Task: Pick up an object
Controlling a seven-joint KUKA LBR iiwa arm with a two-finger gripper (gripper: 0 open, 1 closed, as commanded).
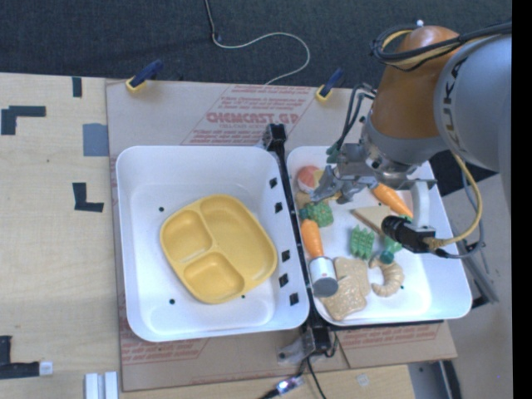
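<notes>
The gripper (330, 188), whose grip I cannot tell, hangs low over the right bin (449, 302) beside the broccoli (318, 214), carrot (312, 238) and other toy food.

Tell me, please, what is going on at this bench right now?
A grey and orange arm reaches over the right bin, its gripper low among toy foods near a carrot and a green piece. Nothing is visibly held yet. The left bin holds a yellow divided plate.
</notes>
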